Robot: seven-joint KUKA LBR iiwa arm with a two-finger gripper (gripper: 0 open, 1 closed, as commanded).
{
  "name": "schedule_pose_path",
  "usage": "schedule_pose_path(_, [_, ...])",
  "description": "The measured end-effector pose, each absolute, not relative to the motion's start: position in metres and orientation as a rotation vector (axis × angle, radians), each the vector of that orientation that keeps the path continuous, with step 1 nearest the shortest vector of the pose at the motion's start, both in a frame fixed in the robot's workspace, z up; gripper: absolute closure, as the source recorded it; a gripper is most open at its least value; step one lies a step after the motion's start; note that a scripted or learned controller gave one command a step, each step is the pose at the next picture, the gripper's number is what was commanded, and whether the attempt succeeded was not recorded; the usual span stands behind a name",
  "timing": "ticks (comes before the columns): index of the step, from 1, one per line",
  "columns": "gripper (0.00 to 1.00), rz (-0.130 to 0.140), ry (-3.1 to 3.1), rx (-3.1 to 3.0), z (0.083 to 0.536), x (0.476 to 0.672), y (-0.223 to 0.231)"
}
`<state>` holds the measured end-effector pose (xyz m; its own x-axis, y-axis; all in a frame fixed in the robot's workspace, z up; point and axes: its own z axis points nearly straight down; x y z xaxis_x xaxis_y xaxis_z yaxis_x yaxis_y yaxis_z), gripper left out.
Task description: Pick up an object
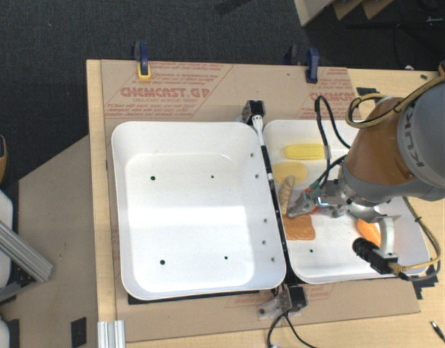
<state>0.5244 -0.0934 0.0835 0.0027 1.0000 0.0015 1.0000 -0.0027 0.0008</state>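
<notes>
While arm reaches in from right, gripper hangs low in right bin, finger state unclear, above orange-brown block; corn cob lies farther back.

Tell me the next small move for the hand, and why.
Probably lower straight down a little. The hand sits in the right bin, over the orange-brown flat piece and beside the tan stick, with nothing visibly between its tips, so the nearest pick lies just beneath it.
</notes>
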Motion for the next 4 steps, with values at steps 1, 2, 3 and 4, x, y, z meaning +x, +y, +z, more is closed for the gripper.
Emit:
schedule_pose_path(1, [1.0, -0.009, -2.225, -2.227, 0.097, 0.527, -0.094])
schedule_pose_path(2, [1.0, -0.014, -2.236, -2.217, 0.19, 0.552, -0.022])
schedule_pose_path(3, [1.0, -0.025, -2.239, -2.216, 0.322, 0.54, 0.047])
schedule_pose_path(4, [1.0, 0.003, -2.213, -2.235, 0.301, 0.553, -0.053])
